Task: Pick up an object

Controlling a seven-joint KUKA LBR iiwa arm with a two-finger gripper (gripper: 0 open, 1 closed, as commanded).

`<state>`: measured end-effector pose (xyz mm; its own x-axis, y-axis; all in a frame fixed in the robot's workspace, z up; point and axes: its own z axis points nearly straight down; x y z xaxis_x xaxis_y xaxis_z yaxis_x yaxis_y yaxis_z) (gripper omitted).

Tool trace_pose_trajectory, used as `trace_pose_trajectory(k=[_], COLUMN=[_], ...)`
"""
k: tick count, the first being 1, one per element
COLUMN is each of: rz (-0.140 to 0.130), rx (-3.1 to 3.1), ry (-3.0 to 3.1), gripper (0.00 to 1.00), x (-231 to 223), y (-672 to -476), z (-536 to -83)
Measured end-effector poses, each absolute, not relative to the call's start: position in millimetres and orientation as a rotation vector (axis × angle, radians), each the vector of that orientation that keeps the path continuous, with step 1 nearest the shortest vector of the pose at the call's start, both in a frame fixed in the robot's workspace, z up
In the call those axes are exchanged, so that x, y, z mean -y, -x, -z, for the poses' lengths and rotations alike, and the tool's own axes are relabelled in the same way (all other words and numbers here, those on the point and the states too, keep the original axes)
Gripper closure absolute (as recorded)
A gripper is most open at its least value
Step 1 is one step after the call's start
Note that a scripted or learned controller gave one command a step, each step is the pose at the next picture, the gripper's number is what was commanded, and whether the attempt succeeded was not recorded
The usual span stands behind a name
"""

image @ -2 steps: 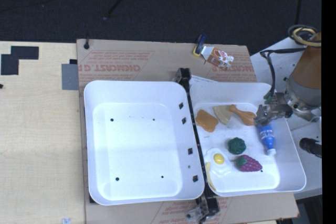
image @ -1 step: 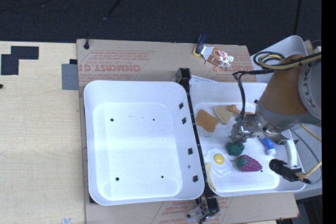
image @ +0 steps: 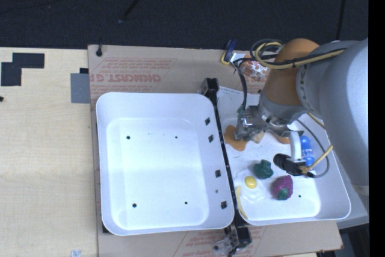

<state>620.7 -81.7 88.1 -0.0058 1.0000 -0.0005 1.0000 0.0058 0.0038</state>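
My gripper [image: 245,129] reaches down into the right bin [image: 328,204], near its upper left part. Its tips sit right over a flat orange-brown piece [image: 236,142] lying on the bin floor. Whether anything is between the tips is hidden by the wrist. Lower in the same bin lie a dark green lump [image: 263,169], a magenta and green lump [image: 282,188] and a white piece with a yellow centre [image: 251,183]. A blue and white object [image: 305,149] lies to the right of the gripper.
The left bin [image: 114,129] stands beside the right one, split from it by a black divider [image: 219,147]. Both rest on a cardboard sheet [image: 138,72]. The grey arm [image: 340,99] covers the right bin's upper right side.
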Motion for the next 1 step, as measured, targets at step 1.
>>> trace_pose_trajectory(k=[1], rz=[-0.002], rx=[-2.222], ry=[-2.22], gripper=[1.0], x=[81.9], y=[-630.1], z=[-90.1])
